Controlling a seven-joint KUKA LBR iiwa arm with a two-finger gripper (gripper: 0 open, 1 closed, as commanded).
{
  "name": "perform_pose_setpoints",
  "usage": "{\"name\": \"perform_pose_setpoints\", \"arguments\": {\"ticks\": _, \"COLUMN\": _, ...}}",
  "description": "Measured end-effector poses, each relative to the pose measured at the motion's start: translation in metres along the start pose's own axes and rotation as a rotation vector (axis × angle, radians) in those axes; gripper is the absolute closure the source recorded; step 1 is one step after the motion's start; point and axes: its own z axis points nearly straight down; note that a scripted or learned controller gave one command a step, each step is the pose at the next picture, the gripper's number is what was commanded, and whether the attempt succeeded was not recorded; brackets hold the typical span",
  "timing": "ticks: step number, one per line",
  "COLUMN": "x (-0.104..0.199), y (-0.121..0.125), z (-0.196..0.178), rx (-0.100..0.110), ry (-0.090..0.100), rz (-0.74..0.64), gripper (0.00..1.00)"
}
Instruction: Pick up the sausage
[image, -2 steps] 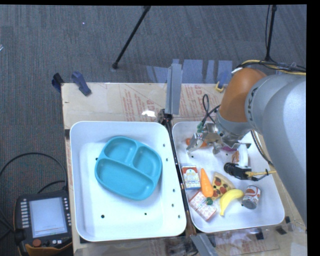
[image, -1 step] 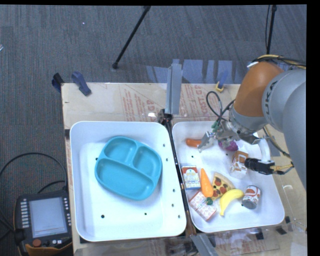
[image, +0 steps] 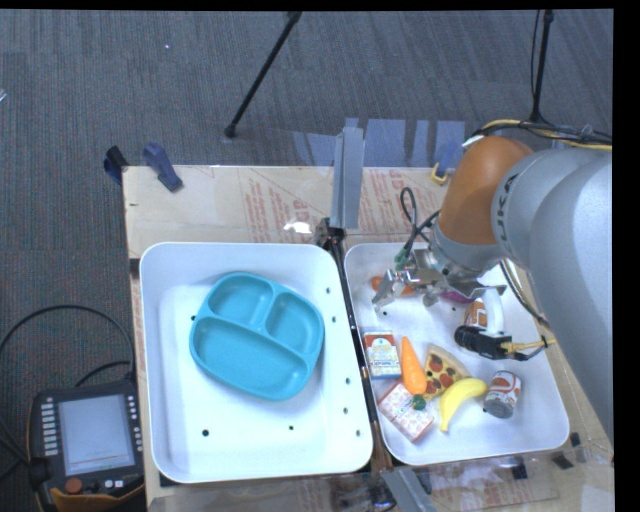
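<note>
Sausage (image: 385, 284) mostly hidden (under claw (image: 403, 280)).

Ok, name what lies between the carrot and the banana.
The pizza slice lies between the carrot and the banana, seen in the camera view.

Grey arm (image: 560, 230) comes in from the right, big & close to cam, upper-right of frame. Orange band (image: 480, 195) sits just above the wrist, rounded, facing up-left. Wrist angles down & left, w/ black cables looping off it. Gripper (image: 400, 280) hangs low at the end, pointing down-left, metal parts & small fittings showing round it. Finger gap too small & cluttered to read. A black cylindrical bit juts out lower right of the wrist.
</note>
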Motion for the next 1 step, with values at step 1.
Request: {"name": "perform_pose_setpoints", "arguments": {"ticks": 1, "x": 0.0000, "y": 0.0001, "z": -0.0067, "rx": 0.004, "ry": 0.002, "rz": 0.000, "gripper": 1.00}}
